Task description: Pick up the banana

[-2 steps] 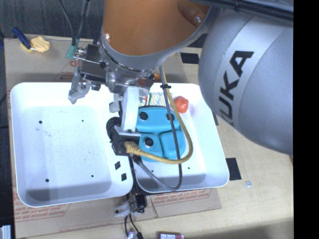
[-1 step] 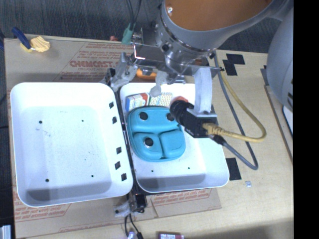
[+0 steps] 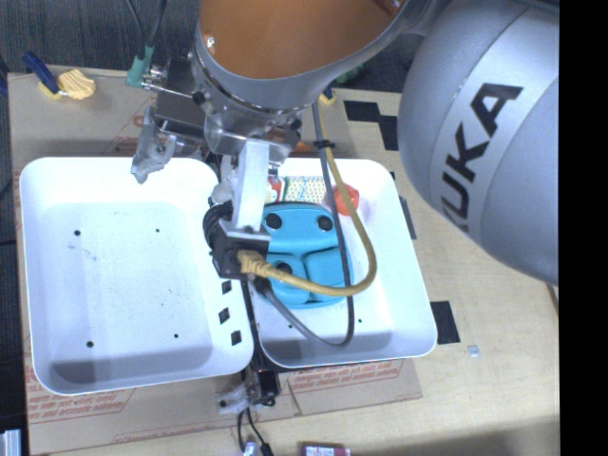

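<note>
My gripper (image 3: 214,141) hangs under the big orange flange, above the far end of the rim shared by the two white bins. Its metal body and the flange cover the far part of the right bin (image 3: 399,302). Below it in that bin lie a blue plastic piece with holes (image 3: 294,250), a small red object (image 3: 344,198) and a patterned item (image 3: 304,188). A yellow cable (image 3: 313,283) from the arm loops across the blue piece. No banana shape can be made out among what shows.
The left bin (image 3: 57,255) shows only its white floor with a few dark specks. A small yellow and blue item (image 3: 71,85) lies on the bench beyond the left bin's far corner. The grey arm fills the upper right.
</note>
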### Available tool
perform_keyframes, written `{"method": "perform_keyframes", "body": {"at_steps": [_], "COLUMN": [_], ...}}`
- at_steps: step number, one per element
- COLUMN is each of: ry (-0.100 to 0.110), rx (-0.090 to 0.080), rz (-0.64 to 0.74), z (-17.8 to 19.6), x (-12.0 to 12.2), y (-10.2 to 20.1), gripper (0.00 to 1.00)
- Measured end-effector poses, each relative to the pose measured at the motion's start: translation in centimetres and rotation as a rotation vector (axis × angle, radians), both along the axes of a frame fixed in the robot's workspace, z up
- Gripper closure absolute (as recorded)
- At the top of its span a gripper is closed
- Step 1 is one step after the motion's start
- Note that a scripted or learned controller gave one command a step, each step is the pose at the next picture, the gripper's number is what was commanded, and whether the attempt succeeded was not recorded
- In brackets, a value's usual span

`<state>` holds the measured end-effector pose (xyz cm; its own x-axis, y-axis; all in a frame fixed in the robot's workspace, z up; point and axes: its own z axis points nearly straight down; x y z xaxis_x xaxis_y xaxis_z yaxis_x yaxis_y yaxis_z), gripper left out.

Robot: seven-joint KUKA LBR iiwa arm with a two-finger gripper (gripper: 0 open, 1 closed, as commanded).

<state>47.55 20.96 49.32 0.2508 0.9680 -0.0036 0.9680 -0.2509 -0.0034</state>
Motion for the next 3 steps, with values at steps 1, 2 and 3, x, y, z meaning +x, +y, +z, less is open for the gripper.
{"method": "perform_keyframes", "body": {"at_steps": [1, 2, 3], "ry": [0.0, 0.002, -0.004], "rx": [0.0, -0.001, -0.001], "rz": [0.183, 0.006, -0.613], "z": [-4.8, -11.5, -6.7], "x": [12.0, 17.6, 18.1], "y": [-0.9, -0.3, 0.8], "gripper": [0.0, 0.0, 0.0]}}
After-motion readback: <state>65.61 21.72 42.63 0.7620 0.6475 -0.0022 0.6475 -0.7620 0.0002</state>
